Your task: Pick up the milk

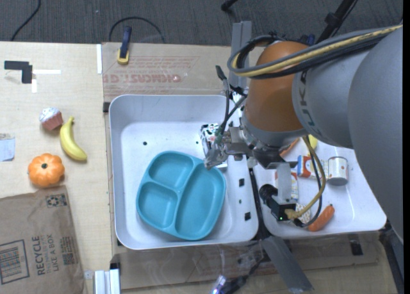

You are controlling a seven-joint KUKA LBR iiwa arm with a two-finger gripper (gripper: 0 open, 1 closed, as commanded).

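- You see a smooth, glossy blue plastic divided plate (180, 195).
- Your shallow white plastic bin (125, 158) looks matt.
- The brown cardboard sheet (163, 76) looks dull, papery.

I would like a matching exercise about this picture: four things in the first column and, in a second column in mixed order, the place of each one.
Things:
1. blue divided plate
2. banana
3. pumpkin
4. sausage

Places:
A. on the wooden board, just right of the cupcake
B. in the right bin
C. in the left bin
D. on the wooden board, below the banana

Pairs: 1-C, 2-A, 3-D, 4-B
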